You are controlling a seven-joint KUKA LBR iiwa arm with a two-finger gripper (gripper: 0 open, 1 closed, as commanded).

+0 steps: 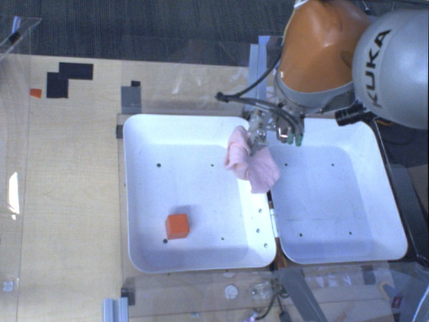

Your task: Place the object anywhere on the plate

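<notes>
While my grey arm [392, 66], lettered KUKA, reaches over the two white bins [194, 247], my gripper [258, 134] hangs clamped on a pink cloth [249, 161] above their shared edge, and a small orange block [177, 226] sits in the left bin.

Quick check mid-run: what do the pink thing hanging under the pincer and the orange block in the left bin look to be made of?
The pink thing looks like soft cloth, matte: it droops in folds below the pincer over the seam between the bins. The orange block looks rigid, perhaps foam, wood or plastic: flat faces, clean edges, matte finish. It lies on the floor of the left bin, which looks like smooth white moulded plastic.
</notes>
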